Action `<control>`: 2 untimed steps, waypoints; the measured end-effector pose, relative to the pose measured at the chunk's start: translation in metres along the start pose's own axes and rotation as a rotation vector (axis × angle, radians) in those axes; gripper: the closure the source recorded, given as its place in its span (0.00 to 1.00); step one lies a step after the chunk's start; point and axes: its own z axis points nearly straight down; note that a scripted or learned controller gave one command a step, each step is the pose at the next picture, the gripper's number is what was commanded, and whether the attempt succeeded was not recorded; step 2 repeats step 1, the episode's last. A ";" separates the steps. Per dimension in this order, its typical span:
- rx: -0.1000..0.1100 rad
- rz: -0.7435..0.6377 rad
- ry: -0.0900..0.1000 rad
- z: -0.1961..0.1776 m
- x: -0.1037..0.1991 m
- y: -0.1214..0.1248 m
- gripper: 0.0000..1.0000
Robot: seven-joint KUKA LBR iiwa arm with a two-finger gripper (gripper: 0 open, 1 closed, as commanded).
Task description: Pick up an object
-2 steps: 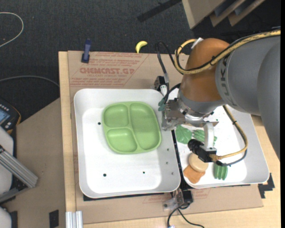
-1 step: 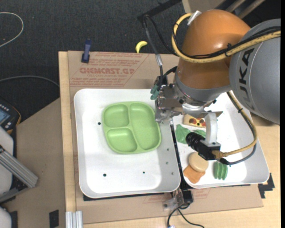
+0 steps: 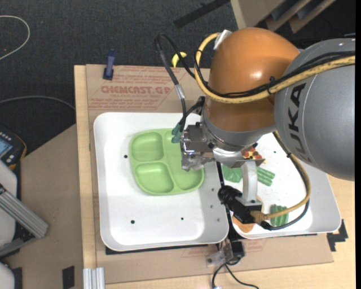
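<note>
1. A brown board (image 3: 135, 84) lies under the bins as the bench top, printed with red lettering that reads in part "CHEMCAST" along its far edge.
2. Beyond the board's far edge the floor (image 3: 67, 34) is dark grey carpet.
3. A thin pale cable (image 3: 17, 25) loops over the carpet, well left of the board's far left corner.
4. A small blue clip (image 3: 109, 64) sits at the board's far left corner.
5. Left of the board, aluminium framing (image 3: 22, 217) runs at a slant.
6. A dark device with a small screen (image 3: 8, 148) sits left of the board, at the view's edge.
7. Light wooden furniture (image 3: 276, 14) stands beyond the board's far right.
</note>
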 end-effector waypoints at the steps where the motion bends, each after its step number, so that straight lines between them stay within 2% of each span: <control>1: -0.018 0.011 0.000 -0.115 -0.075 0.002 1.00; 2: -0.018 0.011 0.000 -0.115 -0.075 0.002 1.00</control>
